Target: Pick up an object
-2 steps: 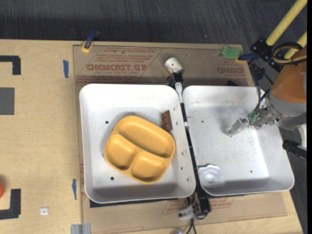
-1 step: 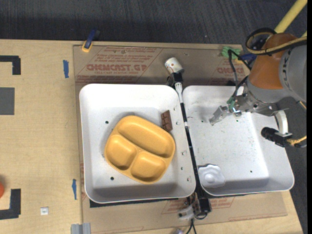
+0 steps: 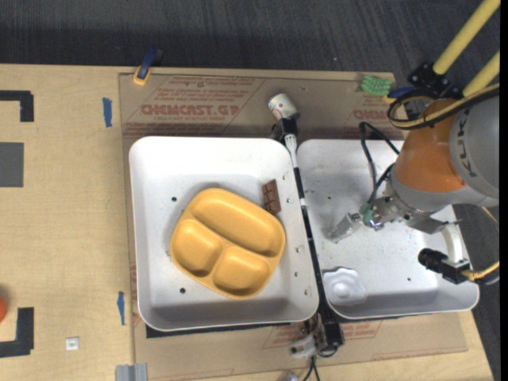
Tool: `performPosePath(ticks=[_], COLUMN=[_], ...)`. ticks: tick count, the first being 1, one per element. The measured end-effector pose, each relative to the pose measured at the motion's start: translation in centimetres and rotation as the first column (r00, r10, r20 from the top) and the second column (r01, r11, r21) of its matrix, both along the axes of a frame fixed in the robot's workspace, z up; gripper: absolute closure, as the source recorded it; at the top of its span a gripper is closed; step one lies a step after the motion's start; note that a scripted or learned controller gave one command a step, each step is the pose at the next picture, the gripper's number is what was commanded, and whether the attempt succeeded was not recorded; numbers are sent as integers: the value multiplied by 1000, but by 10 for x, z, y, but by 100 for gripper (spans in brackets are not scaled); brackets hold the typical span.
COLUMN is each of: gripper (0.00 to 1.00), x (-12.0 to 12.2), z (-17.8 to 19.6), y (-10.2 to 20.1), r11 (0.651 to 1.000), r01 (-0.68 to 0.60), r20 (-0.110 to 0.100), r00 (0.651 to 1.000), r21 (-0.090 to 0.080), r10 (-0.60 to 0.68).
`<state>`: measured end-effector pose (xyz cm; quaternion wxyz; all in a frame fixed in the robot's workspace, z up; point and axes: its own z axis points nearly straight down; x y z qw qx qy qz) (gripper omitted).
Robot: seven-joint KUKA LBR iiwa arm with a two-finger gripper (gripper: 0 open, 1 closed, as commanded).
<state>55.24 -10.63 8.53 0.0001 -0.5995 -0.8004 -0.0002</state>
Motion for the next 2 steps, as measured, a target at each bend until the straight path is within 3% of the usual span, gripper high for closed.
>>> performPosePath(ticks=[1,2], gripper=[0,0], x=[-73,-72], z=[0,86], y=[7,-28], r11=[974,999], r01=[-229,54], r20=[1,3], r00=[974,999], r21=[0,-2], r10=[229,-54])
